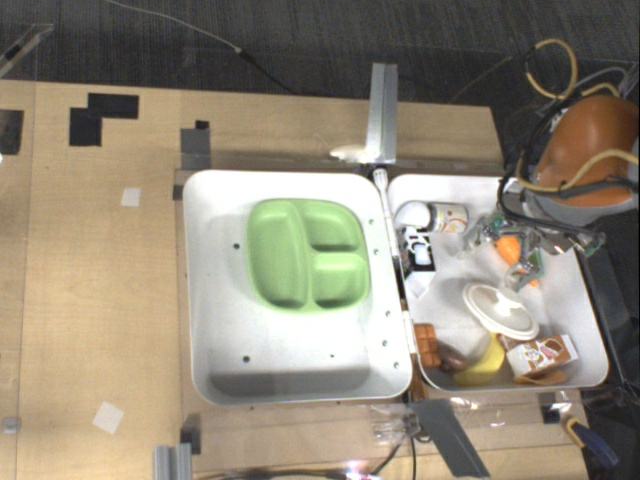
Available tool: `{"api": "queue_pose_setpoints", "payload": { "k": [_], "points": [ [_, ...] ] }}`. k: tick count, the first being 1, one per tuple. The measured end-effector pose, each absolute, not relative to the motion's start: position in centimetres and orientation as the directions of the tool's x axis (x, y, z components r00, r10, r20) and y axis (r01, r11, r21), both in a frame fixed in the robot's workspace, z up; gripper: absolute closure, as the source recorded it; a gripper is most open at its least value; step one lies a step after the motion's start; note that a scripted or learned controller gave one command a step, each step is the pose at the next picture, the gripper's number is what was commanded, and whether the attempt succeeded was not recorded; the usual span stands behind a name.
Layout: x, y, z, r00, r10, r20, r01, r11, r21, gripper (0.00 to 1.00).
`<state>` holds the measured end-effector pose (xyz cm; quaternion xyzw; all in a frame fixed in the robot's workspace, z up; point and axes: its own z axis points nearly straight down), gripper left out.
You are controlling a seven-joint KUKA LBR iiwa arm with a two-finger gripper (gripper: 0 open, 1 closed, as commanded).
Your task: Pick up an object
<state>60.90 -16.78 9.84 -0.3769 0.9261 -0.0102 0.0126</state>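
My gripper hangs low over the upper right part of the right bin, below the arm's orange band. A small orange object sits right at the gripper, and I cannot tell whether it is held. Just below lies a white round lid. Along the front of the bin lie a yellow piece, a brown block and a small brown and white carton. A white cup, a small can and a black and white item sit at the bin's back left.
The left bin holds a green divided plate. A metal post stands behind the wall between the bins. Cables loop behind the arm at the right.
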Motion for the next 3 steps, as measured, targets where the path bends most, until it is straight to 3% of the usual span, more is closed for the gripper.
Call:
{"api": "queue_pose_setpoints", "payload": {
  "k": [1, 2, 3],
  "points": [
    [62.0, -17.7, 9.8, -0.745, -0.667, -0.015, -0.667, 0.745, -0.021, 0.0],
    [59.8, -17.8, 9.8, -0.791, -0.611, -0.022, -0.61, 0.792, -0.026, 0.0],
    [59.8, -18.2, 9.8, -0.851, -0.525, -0.024, -0.524, 0.851, -0.024, 0.0]
  ]
}}
